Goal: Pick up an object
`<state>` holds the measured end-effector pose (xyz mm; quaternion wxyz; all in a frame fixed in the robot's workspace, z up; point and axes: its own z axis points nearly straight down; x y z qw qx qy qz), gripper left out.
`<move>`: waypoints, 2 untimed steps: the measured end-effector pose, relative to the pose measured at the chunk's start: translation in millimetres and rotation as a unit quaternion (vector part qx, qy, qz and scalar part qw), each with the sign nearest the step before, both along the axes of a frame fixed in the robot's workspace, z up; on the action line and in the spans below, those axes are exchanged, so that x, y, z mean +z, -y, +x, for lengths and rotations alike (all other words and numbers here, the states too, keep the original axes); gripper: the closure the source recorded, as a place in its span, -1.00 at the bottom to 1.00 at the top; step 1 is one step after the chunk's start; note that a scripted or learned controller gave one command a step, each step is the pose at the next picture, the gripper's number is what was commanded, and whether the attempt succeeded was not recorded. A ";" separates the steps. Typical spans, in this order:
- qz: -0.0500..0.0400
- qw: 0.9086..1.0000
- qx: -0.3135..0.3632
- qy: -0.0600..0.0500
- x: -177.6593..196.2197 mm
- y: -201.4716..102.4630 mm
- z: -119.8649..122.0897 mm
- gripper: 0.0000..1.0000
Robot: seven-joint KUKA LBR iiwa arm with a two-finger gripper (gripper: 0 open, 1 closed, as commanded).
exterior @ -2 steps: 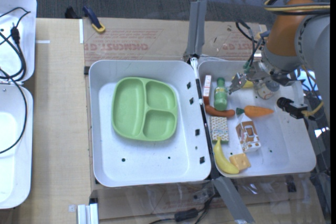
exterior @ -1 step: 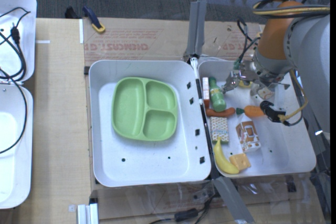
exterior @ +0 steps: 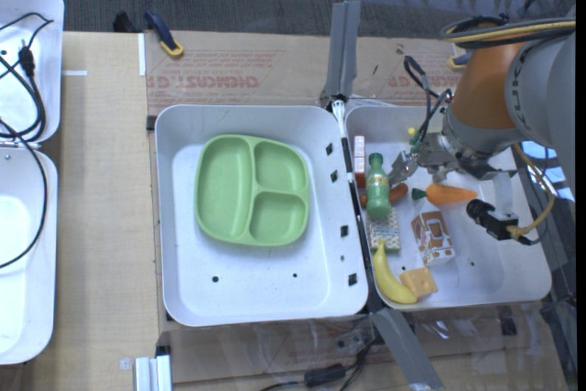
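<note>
White plastic forms both shallow bins on the bench. The left bin carries one pale green divided plate, which lies toward the bin's rear-left area and has three compartments: one long compartment on its left side and two smaller ones on its right. No compartment of the plate holds any item.

The right bin carries the loose objects. A green bottle stands near the bin's left wall, with a red item touching its right side. A small white-and-red carton lies just behind the bottle, against the left wall. A speckled green-and-white packet lies in front of the bottle. A yellow banana lies at the front-left corner, and a tan block lies just beside the banana's right end. A white box with orange print lies near the bin's centre. An orange carrot lies behind that box, toward the arm.

The grey arm enters over the right bin's rear-right area. The gripper hangs above the bin, just right of the bottle and behind the red item. The spacing of the claw cannot be told from this view, and no object is visible between its tips.
</note>
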<state>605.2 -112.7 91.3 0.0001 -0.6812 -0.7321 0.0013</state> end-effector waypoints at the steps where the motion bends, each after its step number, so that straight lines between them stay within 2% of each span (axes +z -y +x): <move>1: 0.001 0.990 0.142 0.000 -0.3 -7.3 -39.9 -1.00; 2: 0.000 0.996 0.093 0.000 99.6 -28.2 -2.1 -1.00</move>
